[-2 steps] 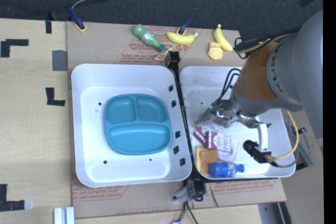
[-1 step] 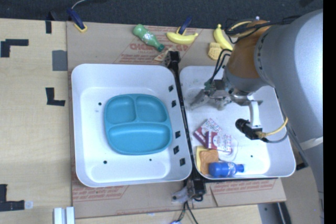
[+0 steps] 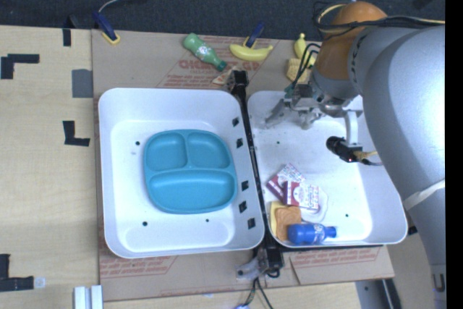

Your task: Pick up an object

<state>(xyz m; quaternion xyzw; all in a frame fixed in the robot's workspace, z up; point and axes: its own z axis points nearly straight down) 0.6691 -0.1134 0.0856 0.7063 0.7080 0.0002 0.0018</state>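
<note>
Partly blurred, pincer [image 3: 289, 114] fingers indistinct over right bin [image 3: 376, 224]

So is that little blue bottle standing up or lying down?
Lying down. The blue bottle rests on its side in the right bin, its white cap pointing right, beside an orange item.

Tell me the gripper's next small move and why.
Probably shift toward the near end of the right bin and descend. The gripper hangs over bare floor at the bin's far end, while the blue bottle, orange block and snack packets cluster at the near end.
</note>
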